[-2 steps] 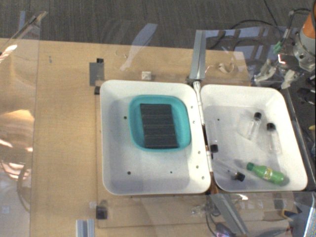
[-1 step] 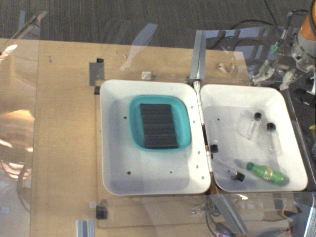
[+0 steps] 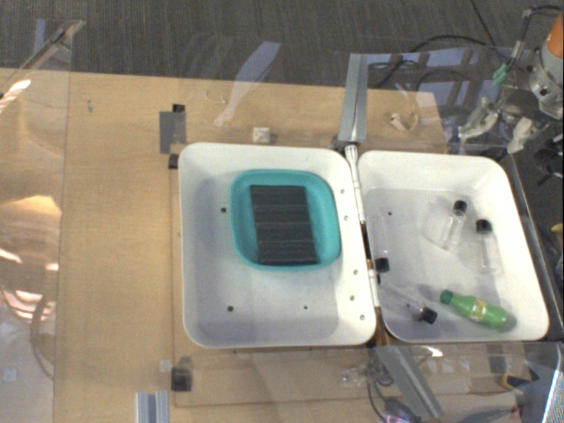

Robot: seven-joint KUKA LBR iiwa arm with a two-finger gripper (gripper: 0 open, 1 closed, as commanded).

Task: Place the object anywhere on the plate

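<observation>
A teal plate [image 3: 328,227] with a dark ridged pad in its middle lies in the left white bin [image 3: 264,324]. The right white bin [image 3: 414,179] holds a green bottle [image 3: 476,309] near its front right corner. It also holds three clear vials with black caps: one [image 3: 449,223] in the middle, one [image 3: 486,245] to its right and one [image 3: 411,305] lying at the front. A small black cap [image 3: 382,264] sits by the bin's left wall. My gripper [image 3: 507,117] hangs at the top right, beyond the right bin's far right corner and well away from the objects.
A metal bar [image 3: 354,104] runs back from the seam between the bins. Cables and brackets [image 3: 441,77] crowd the bench behind the right bin. A small block [image 3: 261,135] and a black clamp [image 3: 176,130] stand behind the left bin.
</observation>
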